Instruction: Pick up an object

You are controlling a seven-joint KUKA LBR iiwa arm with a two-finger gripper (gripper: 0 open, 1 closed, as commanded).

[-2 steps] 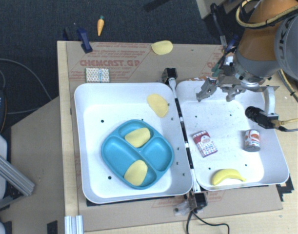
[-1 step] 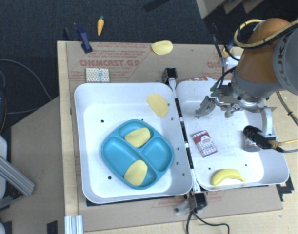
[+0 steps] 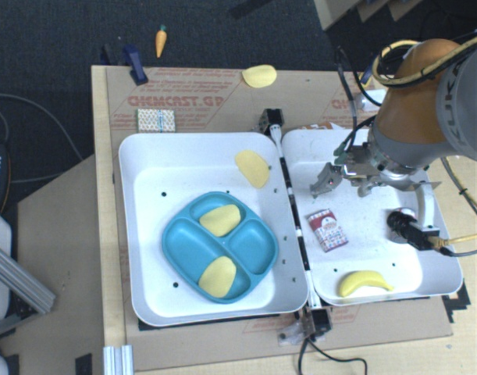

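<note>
Grey and orange, the KUKA arm reaches in from the right and holds its gripper [image 3: 347,183] over the far half of the right bin [image 3: 437,268]. Its two fingers [image 3: 325,180] stand apart with nothing between them. A red-and-white packet [image 3: 328,230] lies flat on the bin floor just in front of the gripper, near the wall shared with the left bin [image 3: 144,178]. A banana [image 3: 365,283] rests further forward, close to the right bin's front wall.

The packet looks like the nearest target, and no pick has begun. To do it well, the gripper probably needs to shift forward until it is centred over the packet, then turn so the fingers straddle its narrower sides. Because the packet is thin and flat, the fingertips must come right down to the floor before closing, or they are likely to slide over the top. The dividing wall beside it leaves little room for the finger on that side.

The banana may be the easier choice, as its rounded body gives the fingers more to close on, though its closeness to the front wall could crowd one finger.

The yellow pieces on the blue plate [image 3: 179,244] in the left bin lie well apart from the gripper.
</note>
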